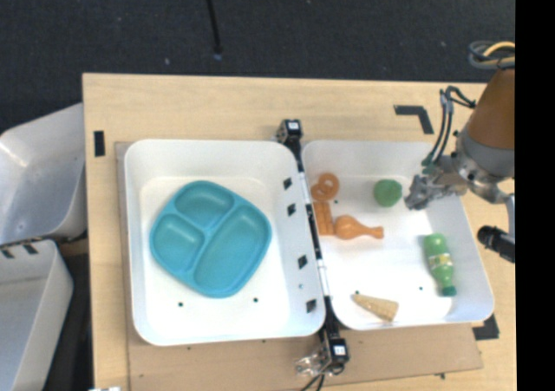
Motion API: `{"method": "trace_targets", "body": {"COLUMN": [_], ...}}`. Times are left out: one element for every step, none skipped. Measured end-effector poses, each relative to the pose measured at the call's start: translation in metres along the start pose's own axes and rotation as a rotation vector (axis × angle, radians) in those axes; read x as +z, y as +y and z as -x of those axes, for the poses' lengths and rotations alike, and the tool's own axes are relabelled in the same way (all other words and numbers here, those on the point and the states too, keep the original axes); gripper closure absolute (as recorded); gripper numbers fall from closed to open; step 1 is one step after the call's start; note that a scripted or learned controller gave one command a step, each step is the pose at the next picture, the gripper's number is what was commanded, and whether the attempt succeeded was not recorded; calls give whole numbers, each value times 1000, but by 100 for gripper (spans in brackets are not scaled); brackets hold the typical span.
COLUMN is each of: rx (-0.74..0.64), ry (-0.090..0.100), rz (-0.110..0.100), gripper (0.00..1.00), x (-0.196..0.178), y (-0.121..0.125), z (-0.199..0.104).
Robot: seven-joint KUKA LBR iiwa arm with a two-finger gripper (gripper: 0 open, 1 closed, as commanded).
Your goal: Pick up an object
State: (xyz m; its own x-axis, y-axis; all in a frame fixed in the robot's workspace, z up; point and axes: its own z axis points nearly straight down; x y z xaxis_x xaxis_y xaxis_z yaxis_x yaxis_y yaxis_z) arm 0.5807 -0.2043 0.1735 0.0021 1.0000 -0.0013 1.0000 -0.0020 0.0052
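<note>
The right bin [408, 316] holds a green ball [388, 192], an orange ring-shaped toy [325, 187], an orange gourd-shaped toy [355, 228], a green bottle [439, 263] and a tan cone-shaped piece [376, 305]. My gripper [419, 192] hangs at the bin's upper right, just right of the green ball and close to it. I see nothing held by it. The arm's orange band [492, 116] rises above it at the right edge.
The left bin [139, 294] holds a blue divided plate [210, 238]. A black clip-lined divider [305, 233] separates the two bins. Wooden bench [191, 103] surrounds them, with a white container [35, 181] off its left side.
</note>
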Motion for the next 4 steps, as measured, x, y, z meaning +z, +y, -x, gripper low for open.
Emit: {"method": "trace_targets", "body": {"rx": [-5,-6,-7,-7], "ry": [-1,-1,0,1], "rz": [2,0,-3,-5], "gripper": [100,100,100,100], "x": [-50,-89,-84,-74], "y": [7,8,13,7], "z": [-4,-2,-45,-103]}}
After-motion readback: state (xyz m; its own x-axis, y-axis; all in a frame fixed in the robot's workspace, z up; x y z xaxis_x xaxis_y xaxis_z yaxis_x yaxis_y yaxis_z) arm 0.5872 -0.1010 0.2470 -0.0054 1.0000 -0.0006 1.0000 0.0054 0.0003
